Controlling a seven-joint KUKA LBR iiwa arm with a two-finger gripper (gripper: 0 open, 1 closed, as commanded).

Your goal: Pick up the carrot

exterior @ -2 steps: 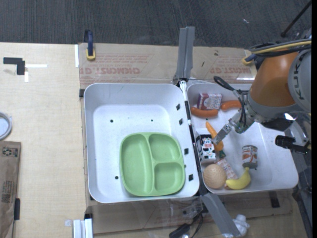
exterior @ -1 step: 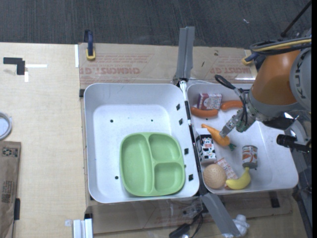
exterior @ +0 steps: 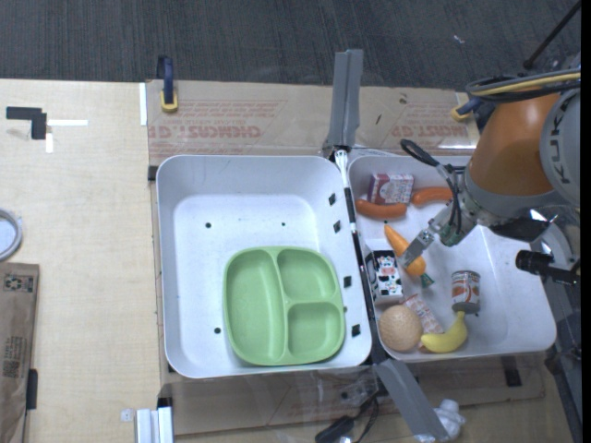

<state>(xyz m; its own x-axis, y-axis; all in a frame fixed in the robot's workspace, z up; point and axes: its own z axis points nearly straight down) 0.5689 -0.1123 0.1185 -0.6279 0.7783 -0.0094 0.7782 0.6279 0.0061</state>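
Reaching in from the right edge of the table, the end effector is standing in the right bin. Its fingers are closing narrowly around the lower end of the carrot, which is lying near this bin's left wall.

The scene is lit evenly and brightly from above. Soft shadows are cast inside the white bins. Slight blur is seen throughout; the floor is rendered dark.
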